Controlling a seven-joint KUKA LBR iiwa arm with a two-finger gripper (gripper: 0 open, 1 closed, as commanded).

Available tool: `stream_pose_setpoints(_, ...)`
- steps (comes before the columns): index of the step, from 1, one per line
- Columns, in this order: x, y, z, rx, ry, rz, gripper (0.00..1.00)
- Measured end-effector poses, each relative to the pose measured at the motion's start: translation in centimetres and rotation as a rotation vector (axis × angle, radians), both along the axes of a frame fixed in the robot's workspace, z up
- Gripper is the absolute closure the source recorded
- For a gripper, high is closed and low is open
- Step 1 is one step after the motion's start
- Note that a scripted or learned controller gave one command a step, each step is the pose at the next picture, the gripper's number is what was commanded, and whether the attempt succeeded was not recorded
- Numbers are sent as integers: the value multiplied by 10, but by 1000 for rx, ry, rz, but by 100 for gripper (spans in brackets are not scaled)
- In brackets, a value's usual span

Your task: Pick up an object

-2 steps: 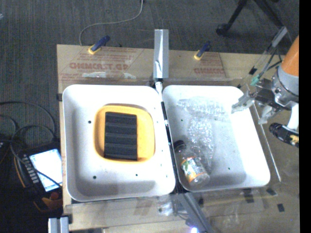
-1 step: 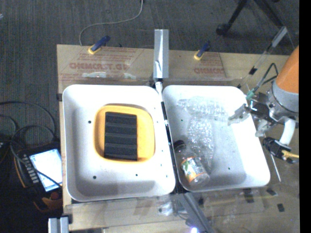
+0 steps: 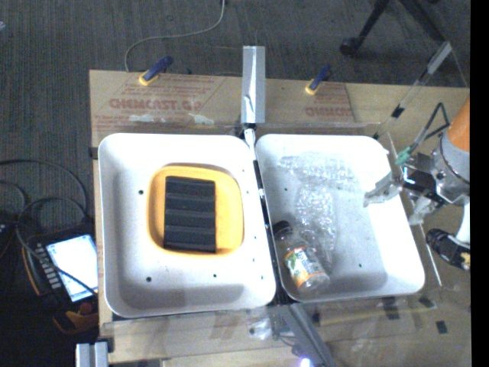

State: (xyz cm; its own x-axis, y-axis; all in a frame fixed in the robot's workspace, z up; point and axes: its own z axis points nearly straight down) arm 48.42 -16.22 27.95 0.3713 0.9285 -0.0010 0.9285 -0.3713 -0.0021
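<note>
The gripper (image 3: 382, 191) hangs over the right rim of the right bin (image 3: 405, 277) with nothing between its fingers, whose spread cannot be told, so the step looks like the approach before any grasp. Next it would need to travel left and descend onto the clear plastic bottle (image 3: 304, 260) near that bin's front-left corner, below crumpled clear wrap (image 3: 317, 189). The left bin (image 3: 122, 281) holds a yellow tray with a black ribbed block (image 3: 191, 214).

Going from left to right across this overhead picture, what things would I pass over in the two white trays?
Left white bin → yellow pad with a black ribbed block → right white bin → small bottle with a dark cap and colourful label → crumpled clear plastic → gripper at the right bin's edge.
</note>
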Motion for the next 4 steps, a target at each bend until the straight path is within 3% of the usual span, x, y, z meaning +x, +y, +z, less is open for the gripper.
stream_pose_setpoints(1,27,75,-64,1,2,-1,0)
stream_pose_setpoints(2,52,5,-62,-2,1,134,0)
stream_pose_setpoints(4,17,-5,0,0,-1,199,0)
